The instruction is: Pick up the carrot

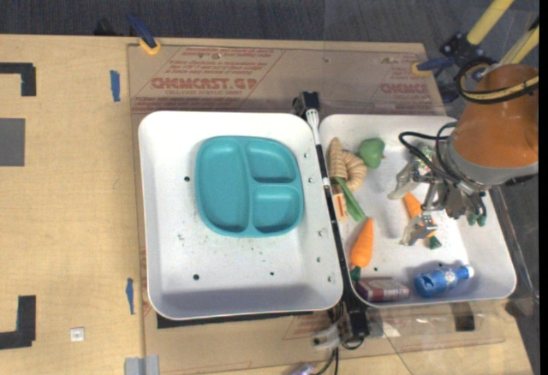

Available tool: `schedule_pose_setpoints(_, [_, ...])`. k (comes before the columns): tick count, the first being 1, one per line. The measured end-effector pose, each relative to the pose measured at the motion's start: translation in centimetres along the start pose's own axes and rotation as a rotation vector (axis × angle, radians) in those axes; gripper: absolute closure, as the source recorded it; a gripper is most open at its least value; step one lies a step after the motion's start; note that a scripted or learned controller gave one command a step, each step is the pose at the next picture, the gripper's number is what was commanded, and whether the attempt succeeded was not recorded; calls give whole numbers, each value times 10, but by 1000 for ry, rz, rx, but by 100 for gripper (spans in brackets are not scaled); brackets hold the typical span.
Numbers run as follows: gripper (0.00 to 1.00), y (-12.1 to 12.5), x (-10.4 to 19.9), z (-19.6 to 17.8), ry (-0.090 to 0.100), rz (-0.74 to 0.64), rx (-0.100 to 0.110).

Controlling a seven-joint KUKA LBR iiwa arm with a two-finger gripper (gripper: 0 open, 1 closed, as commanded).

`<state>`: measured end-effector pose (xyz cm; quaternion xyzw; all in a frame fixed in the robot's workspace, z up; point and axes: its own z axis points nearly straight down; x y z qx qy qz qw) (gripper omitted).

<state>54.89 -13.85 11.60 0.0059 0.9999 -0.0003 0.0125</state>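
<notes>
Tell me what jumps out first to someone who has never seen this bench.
The teal divided plate lying in the left bin draws the eye first. Next comes the grey arm with its orange band, its gripper hanging over the right bin close to a small orange piece. An orange carrot lies near that bin's left wall, above a blue bottle.

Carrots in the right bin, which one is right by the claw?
The smaller carrot, right beside the claw; the bigger carrot lies apart, nearer the bin's left wall.
</notes>
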Motion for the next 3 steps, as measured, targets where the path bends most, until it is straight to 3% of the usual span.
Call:
schedule_pose_setpoints(1, [100, 0, -4, -12, -11, -1, 1])
schedule_pose_setpoints(2, [0, 1, -3, -11, -10, -1, 1])
schedule_pose_setpoints(3, [0, -29, -9, 23, 18, 28, -1])
